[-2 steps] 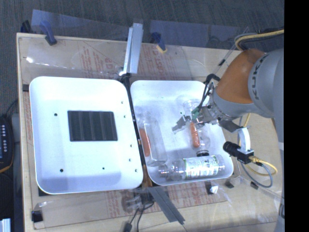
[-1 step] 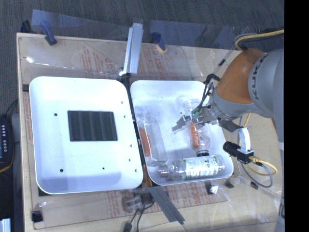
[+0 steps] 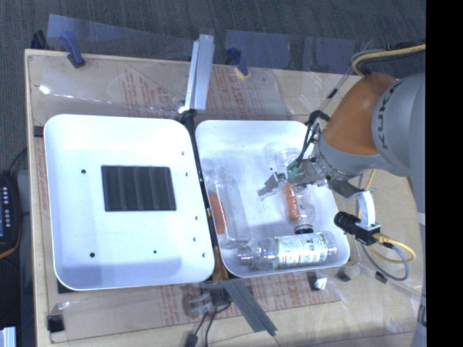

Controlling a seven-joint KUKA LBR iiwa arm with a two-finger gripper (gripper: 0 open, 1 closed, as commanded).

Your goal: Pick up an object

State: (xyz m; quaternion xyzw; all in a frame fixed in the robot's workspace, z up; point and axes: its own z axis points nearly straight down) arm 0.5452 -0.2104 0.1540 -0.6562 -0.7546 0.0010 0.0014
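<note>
On my left I see the left bin (image 3: 72,150) with a dark ribbed panel (image 3: 138,188) lying flat in its middle. In the right bin (image 3: 239,132) a clear tube (image 3: 226,208) lies along the left wall, a clear bottle (image 3: 293,250) with a label lies on its side against the near wall, and an orange stick (image 3: 291,202) lies further right. The gripper (image 3: 278,183) sits low, just beside the stick's upper end, and I cannot tell its state.

Even overhead light, glare on white bins (image 3: 116,132), soft shadows, slight blur
</note>
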